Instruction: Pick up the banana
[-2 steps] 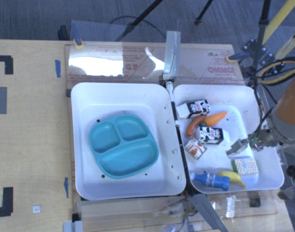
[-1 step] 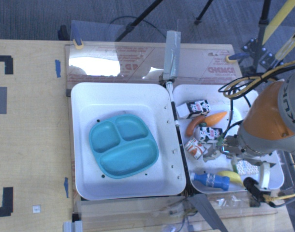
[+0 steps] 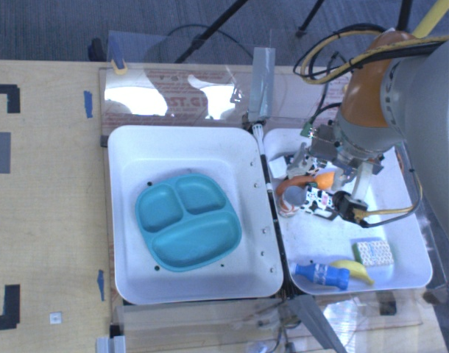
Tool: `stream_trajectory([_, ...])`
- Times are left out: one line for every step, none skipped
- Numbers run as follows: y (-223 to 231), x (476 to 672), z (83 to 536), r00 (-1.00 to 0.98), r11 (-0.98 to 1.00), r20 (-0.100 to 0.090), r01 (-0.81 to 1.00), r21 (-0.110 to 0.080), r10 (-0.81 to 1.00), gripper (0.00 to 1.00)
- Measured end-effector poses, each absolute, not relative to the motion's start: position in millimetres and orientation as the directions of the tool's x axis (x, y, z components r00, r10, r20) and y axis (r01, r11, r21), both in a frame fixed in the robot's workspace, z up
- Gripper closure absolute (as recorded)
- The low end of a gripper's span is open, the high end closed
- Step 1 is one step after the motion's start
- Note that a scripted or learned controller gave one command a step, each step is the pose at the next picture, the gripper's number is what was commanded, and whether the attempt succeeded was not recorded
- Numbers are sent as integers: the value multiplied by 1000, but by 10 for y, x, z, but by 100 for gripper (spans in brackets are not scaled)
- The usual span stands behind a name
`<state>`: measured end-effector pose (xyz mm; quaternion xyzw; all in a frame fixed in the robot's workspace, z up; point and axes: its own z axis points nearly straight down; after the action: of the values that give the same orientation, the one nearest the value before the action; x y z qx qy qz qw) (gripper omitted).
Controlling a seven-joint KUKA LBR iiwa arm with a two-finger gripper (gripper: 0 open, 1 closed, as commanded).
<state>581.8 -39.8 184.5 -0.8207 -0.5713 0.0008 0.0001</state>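
A: Where do we see the curved yellow banana (image 3: 355, 269)?
B: At the right white bin's (image 3: 408, 267) near edge, touching a blue plastic bottle (image 3: 322, 274).
A: And the two-finger gripper (image 3: 316, 179)?
B: Farther back, its state we cannot tell.

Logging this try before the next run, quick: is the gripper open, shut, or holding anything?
Gripper: cannot be told; it is low over the clutter at the back of the right bin, apart from the banana.

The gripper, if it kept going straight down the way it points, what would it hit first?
Probably the orange carrot-like toy and black-and-white patterned piece under the gripper, not the yellow banana; depth is unclear.
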Motion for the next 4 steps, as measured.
stream_trajectory([-969,5159,1408,576,-576,-2,818,-6,818,0])
stream_trajectory([-1242,4909,3402,762,-762,-2,648,-1,648,0])
stream_trajectory([-943,4786,1859,443,-443,0,897,-5,897,0])
stream_trajectory([-1829,4792,2145,775,-775,-2,632,-1,632,0])
